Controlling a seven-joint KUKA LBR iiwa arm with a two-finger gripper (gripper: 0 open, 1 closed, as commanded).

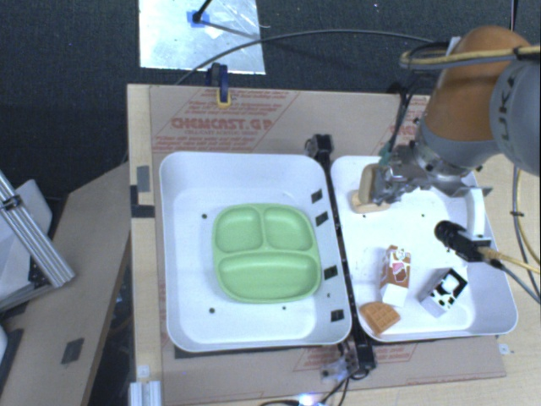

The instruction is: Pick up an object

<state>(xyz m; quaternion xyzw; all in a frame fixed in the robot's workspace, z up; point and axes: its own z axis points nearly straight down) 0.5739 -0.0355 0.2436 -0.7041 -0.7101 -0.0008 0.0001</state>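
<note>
The hand (382, 186) is set low in the far left corner of the right bin (499, 299), right at a small tan bread-like piece (368, 188), most likely so that piece can be picked up; whether the hand is apart, together or clamped on the piece cannot be told. The tan piece is seen standing up near the wall between the two bins, with its long side pointed up and down. A green tray (266, 252) is laid flat in the left bin (182, 252), and a small carton (396, 275), a waffle piece (379, 316) and a black-and-white block (445, 292) are left lying near the front of the right bin.
</note>
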